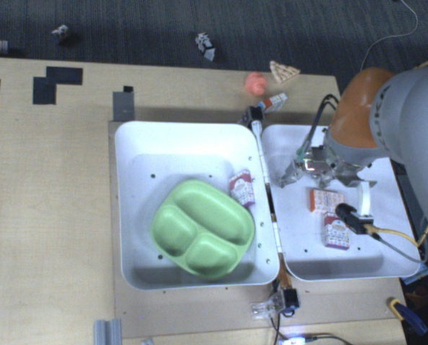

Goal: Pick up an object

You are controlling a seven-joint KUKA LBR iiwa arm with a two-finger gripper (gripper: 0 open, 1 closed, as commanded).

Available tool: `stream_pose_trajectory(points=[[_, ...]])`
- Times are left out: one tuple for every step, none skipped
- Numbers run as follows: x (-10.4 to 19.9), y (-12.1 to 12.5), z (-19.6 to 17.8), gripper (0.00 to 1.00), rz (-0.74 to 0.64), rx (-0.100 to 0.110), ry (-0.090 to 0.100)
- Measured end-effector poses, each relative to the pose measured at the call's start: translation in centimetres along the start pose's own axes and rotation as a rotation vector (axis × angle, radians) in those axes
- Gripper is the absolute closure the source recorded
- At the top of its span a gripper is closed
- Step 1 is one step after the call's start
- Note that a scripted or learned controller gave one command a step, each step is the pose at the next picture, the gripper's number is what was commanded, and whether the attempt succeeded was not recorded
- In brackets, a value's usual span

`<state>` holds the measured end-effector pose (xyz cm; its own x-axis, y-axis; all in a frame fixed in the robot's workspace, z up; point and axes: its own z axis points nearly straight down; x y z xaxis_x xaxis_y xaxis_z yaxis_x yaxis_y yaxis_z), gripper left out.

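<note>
Two packets (330, 215) partly under the claw (321, 169).

Grey KUKA arm with an orange band, seen from above the right bin (390, 261)

The arm (408, 113) is a bulky, rounded body of smooth pale grey, its widest part lying over the far right corner of the right bin. On its left side sits a glossy orange band (354, 113), domed and brownish in shadow. Below the band comes a darker metal wrist block (321, 160) with small bright glints, over the middle of the right bin. A thin black cable (316, 124) loops from the band to this block. A black fitting with a yellow cable (390, 237) trails toward that bin's near right corner.
</note>
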<state>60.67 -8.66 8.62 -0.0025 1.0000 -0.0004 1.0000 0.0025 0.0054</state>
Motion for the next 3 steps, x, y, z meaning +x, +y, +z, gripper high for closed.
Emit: stream_pose_trajectory(points=[[0.0,0.2,-1.2,1.00,-0.002,-0.007,0.000],[-12.0,6.3,-10.5,1.00,0.000,-0.003,-0.003],[-11.8,6.3,-10.3,0.00,-0.002,0.000,-0.001]])
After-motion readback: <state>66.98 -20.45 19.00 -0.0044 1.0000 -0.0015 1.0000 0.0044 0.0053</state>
